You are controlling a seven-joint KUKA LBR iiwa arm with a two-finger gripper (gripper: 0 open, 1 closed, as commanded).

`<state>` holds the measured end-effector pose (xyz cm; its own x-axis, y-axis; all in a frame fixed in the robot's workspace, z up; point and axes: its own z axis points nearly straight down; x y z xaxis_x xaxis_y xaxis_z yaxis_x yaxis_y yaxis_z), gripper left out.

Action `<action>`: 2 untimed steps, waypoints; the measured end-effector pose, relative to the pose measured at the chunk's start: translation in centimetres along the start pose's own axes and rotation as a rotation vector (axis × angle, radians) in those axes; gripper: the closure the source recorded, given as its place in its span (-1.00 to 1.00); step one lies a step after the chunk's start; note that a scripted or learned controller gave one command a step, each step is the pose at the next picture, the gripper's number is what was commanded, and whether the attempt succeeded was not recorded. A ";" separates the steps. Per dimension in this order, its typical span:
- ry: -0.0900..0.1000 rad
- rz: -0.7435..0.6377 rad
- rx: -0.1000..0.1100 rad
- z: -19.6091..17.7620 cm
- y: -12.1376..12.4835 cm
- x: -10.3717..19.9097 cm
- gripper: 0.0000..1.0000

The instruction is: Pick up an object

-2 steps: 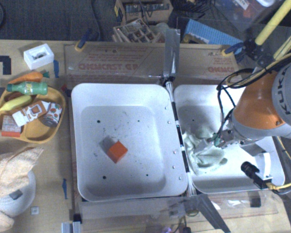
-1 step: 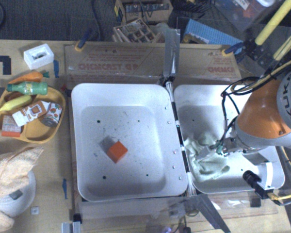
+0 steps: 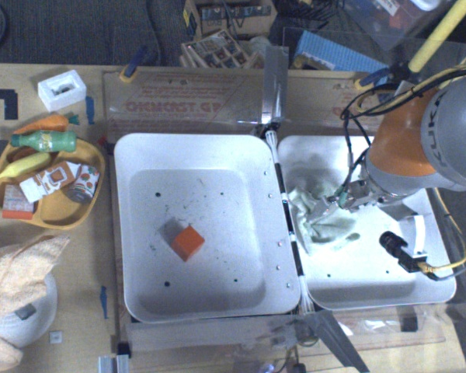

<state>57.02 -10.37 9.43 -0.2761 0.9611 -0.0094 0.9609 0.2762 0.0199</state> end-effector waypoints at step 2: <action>0.002 -0.001 -0.003 -0.1 -4.7 1.3 -1.00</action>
<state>52.12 -10.47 9.42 -0.2770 0.9608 -0.0077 0.9606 0.2771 0.0228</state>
